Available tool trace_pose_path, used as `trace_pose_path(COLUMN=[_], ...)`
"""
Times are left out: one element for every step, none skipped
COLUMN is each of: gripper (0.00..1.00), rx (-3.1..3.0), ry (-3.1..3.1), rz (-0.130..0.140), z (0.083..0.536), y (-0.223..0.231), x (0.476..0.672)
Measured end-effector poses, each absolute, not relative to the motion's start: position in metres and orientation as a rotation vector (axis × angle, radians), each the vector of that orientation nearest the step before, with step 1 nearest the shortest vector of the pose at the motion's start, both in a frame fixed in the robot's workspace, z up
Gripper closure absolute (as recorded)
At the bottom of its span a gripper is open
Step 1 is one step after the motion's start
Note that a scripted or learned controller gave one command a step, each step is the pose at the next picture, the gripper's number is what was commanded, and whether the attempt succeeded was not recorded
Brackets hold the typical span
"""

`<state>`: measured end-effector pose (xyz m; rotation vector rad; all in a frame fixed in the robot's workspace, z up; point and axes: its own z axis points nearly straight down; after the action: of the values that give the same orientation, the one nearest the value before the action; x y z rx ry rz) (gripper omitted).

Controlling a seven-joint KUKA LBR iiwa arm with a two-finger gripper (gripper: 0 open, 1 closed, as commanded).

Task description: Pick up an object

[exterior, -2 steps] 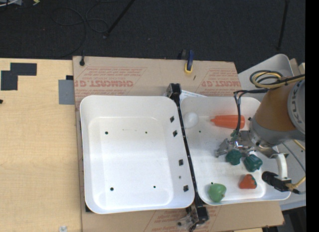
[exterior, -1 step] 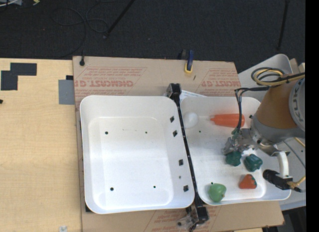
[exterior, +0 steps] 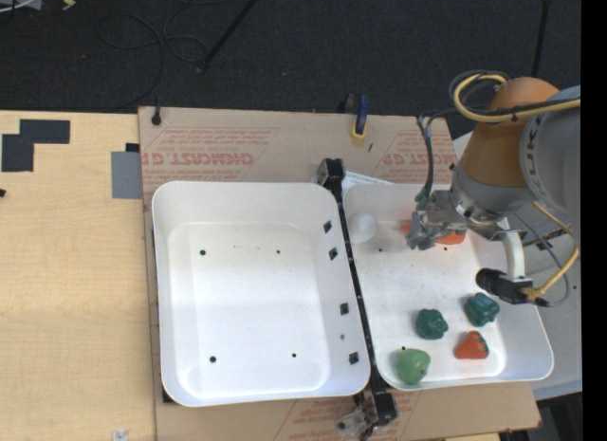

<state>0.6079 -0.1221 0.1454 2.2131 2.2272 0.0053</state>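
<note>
Two shallow white bins sit side by side on a cardboard sheet (exterior: 237,145) laid over the wooden counter (exterior: 66,268). The left bin (exterior: 180,211) shows bare white floor dotted with small dark holes. A black clamp strip (exterior: 343,268) runs along the seam between the bins, and a blue-and-yellow clip (exterior: 359,117) stands at the far edge of the cardboard.

In the right bin (exterior: 541,358), four small items cluster toward the near right corner: a dark green lump (exterior: 432,323), a teal lump (exterior: 482,309), a red-orange piece (exterior: 470,345) and a light green piece (exterior: 412,365) close to the near rim. A pale round object (exterior: 363,229) lies near the seam at the far end.

The grey arm (exterior: 550,159), with its orange band (exterior: 503,136) and looping yellow cable, reaches in from the right and bends down over the far part of the right bin. The hand (exterior: 429,232) is low over the bin floor, and an orange object (exterior: 446,234) lies right at it, partly hidden by the metal parts. Whether the hand is open, closed or gripping that object cannot be told from this angle. The clustered items lie well apart from the hand, nearer the camera.
</note>
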Motion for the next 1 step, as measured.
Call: trace_pose_path(gripper=[1.0], rx=[2.214], ry=[2.227], rz=[0.003], z=[0.1892], y=[-0.077], x=[0.6462])
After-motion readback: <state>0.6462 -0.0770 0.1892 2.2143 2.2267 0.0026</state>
